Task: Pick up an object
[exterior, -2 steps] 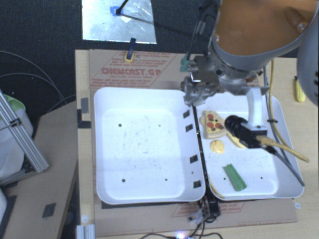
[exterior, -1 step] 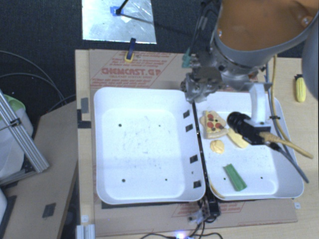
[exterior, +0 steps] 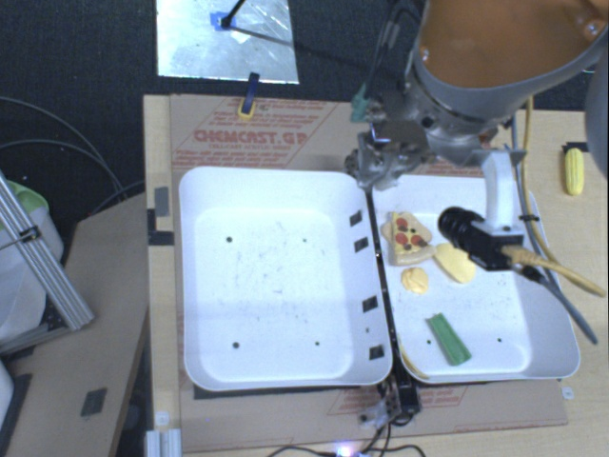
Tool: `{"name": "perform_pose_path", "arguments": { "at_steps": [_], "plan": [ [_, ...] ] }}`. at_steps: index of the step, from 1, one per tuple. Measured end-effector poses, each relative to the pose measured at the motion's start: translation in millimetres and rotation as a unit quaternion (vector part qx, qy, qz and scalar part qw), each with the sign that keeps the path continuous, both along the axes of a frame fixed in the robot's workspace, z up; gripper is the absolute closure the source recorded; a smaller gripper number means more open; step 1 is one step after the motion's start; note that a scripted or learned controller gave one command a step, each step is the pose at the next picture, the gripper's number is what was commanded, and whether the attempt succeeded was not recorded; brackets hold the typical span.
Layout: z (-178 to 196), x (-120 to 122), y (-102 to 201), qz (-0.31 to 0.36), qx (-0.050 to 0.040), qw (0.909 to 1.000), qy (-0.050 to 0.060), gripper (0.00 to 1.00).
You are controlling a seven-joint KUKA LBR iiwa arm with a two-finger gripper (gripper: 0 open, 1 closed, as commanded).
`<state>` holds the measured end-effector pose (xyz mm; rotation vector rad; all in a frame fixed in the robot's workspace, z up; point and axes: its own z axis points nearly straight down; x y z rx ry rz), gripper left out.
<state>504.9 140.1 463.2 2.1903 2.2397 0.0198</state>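
Note:
The right bin (exterior: 547, 350) holds a toy pizza slice (exterior: 407, 234) near its far left corner. Beside it are a small yellow round piece (exterior: 415, 279) and a larger yellow lump (exterior: 457, 264). A green block (exterior: 447, 338) lies near the front. My gripper (exterior: 378, 165) hangs over the far end of the divider between the two bins, just beyond the pizza slice. The wrist's bulk hides its tips, and I see nothing in its grasp.
The left bin (exterior: 190, 284) adjoins the right one, with black clips (exterior: 362, 246) along the shared wall. A yellow corn-like piece (exterior: 573, 169) lies on the bench at the far right. A blue and yellow tool (exterior: 249, 98) rests behind the bins.

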Motion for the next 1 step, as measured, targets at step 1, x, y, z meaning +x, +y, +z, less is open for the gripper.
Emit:
{"name": "perform_pose_path", "arguments": {
  "at_steps": [1],
  "plan": [
    [11.1,0.6,-0.2,0.002,0.0002,1.0,-0.002,1.0]
  ]
}}
